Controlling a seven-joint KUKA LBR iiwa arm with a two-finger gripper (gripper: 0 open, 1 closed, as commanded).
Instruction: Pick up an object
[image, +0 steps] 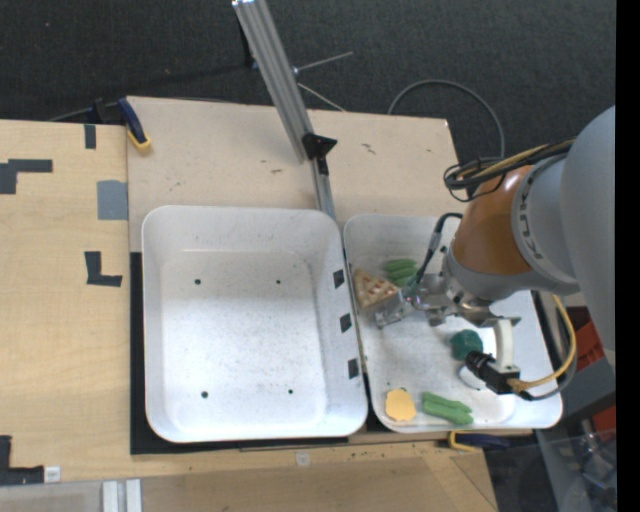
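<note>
My gripper (403, 304) is low inside the right bin (520, 415), near that bin's left wall. A tan waffle-patterned wedge (372, 289) lies just to its left, touching or nearly touching it. A light green piece (400, 269) lies just beyond the gripper. On the near side, partly under the wrist, rests a teal round object (466, 345). A yellow-orange piece (400, 405) and a green elongated piece (446, 407) lie by the bin's front edge. Nothing shows clearly held.
The left bin (160, 300) stands beside the right one, their walls meeting at black clips (345, 322). A slanted metal pole (285, 90) crosses the bench behind the bins. The arm and its cables (520, 378) cover the right bin's right side.
</note>
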